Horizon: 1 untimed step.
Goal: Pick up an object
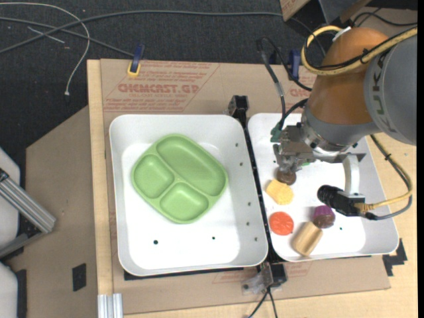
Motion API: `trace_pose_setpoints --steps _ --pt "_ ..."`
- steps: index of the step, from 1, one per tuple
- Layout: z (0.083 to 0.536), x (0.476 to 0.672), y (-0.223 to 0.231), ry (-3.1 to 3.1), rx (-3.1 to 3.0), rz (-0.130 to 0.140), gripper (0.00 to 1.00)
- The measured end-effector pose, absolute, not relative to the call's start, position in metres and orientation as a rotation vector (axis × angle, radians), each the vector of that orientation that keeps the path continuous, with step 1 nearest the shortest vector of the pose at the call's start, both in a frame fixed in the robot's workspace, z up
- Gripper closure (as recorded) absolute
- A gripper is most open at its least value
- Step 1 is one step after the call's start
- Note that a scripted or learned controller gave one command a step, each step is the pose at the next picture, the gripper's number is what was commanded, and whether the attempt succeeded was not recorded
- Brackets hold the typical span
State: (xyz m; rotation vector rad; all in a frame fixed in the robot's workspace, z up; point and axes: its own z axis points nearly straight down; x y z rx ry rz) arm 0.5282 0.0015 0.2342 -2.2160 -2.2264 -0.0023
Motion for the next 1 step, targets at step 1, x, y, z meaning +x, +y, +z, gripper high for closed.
trace_pose_setpoints --steps 1 --pt "0.2270 0.5313 0.0646 -2.228 -2.212 -0.001 1.00"
